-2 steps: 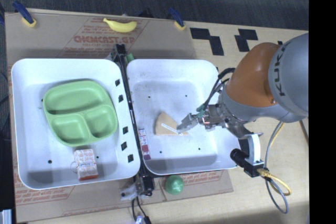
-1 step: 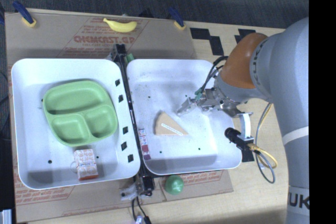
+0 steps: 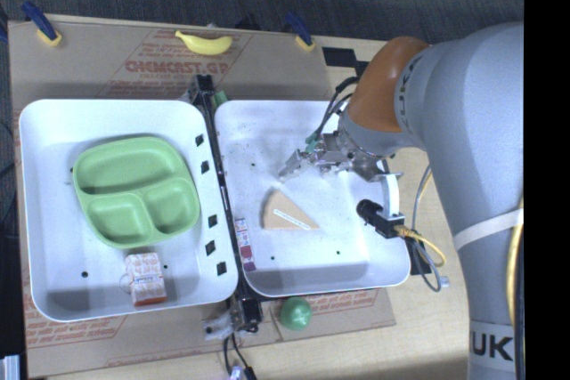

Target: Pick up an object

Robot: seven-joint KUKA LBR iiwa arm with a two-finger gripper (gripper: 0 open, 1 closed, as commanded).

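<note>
The tan wedge-shaped sandwich slice (image 3: 287, 214) lies flat in the right white bin (image 3: 267, 276). The gripper (image 3: 292, 165) hangs at its twelve o'clock, jaws narrow, nothing held. A wider opening and centred descent are advised.

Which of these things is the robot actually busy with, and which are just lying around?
Busy with:
- gripper
- tan wedge-shaped sandwich piece
- right white bin

Lying about:
- green divided plastic tray
- small carton
- yellow toy banana
- green ball
</note>
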